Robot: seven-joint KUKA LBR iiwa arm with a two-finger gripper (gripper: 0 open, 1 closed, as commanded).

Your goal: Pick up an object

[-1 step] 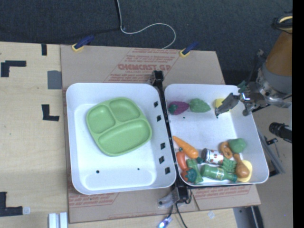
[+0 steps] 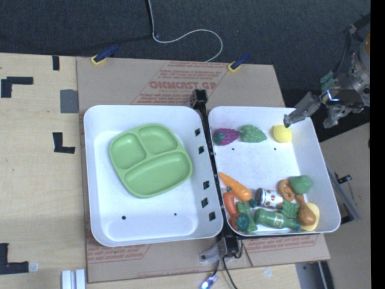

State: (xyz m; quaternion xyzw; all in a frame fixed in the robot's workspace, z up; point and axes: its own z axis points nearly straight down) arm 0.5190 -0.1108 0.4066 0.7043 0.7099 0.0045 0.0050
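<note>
The right bin (image 2: 313, 161) holds toy foods. Along its far side lie a purple berry cluster (image 2: 225, 136), a green leafy piece (image 2: 252, 133) and a yellow lemon (image 2: 281, 133). In the near corner are an orange carrot (image 2: 236, 186), a small bottle (image 2: 268, 197), a green pepper (image 2: 301, 183) and several other pieces in a heap. My gripper (image 2: 308, 121) hangs over the bin's far right corner, just right of the lemon. It is open, with nothing between its fingers.
The left bin (image 2: 102, 215) holds a green divided plate (image 2: 150, 159). A black hinge strip (image 2: 207, 173) runs between the bins. Both stand on a cardboard sheet (image 2: 174, 80). A white cable (image 2: 180, 38) loops across the dark floor behind.
</note>
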